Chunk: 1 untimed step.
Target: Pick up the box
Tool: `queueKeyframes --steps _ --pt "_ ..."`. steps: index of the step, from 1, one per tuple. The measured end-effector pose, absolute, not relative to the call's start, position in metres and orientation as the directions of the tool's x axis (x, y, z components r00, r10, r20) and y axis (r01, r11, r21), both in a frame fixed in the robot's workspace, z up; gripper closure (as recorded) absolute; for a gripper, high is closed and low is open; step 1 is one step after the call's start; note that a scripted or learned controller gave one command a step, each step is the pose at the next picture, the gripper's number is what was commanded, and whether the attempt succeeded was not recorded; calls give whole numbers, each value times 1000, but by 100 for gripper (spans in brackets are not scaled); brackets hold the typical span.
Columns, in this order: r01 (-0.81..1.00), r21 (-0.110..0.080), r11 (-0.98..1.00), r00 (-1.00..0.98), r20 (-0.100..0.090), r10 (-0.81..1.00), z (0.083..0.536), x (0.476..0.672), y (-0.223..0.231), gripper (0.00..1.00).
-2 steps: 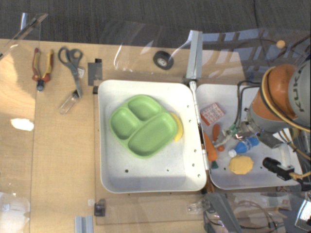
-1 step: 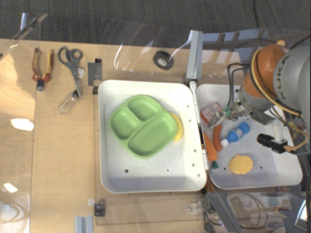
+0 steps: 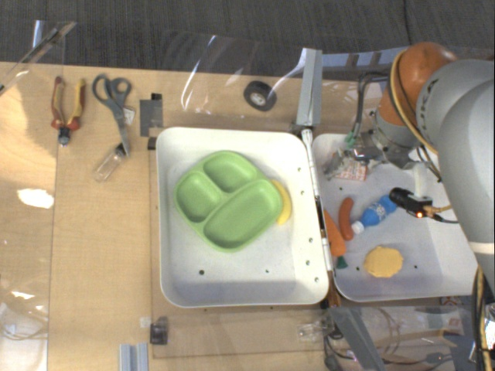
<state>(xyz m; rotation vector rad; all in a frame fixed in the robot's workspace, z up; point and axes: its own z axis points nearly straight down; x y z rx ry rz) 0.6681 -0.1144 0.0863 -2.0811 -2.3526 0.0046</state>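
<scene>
At the right bin's [image 3: 433,288] far-left corner, the pincer [image 3: 357,147] hovers above the box [image 3: 349,169]; its spread I cannot tell.

In my right bin [image 3: 456,284] the bottle [image 3: 377,212], sausage [image 3: 346,208], carrot [image 3: 336,236] and yellow cookie [image 3: 384,262] crowd the middle and left wall; bare floor lies open along the near right. The green divided plate [image 3: 229,199] takes much of the left bin [image 3: 240,288].

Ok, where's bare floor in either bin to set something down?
Left bin: bare along the near edge below the green divided plate, and a strip on its left side. Right bin: crowded, with the box at the gripper up top, then carrot, bottle and yellow cookie; only the near-right corner is bare.
</scene>
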Motion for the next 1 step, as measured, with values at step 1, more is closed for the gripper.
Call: queueKeyframes --steps 1 --pt "992 5 129 -129 -4 992 99 670 -112 100"
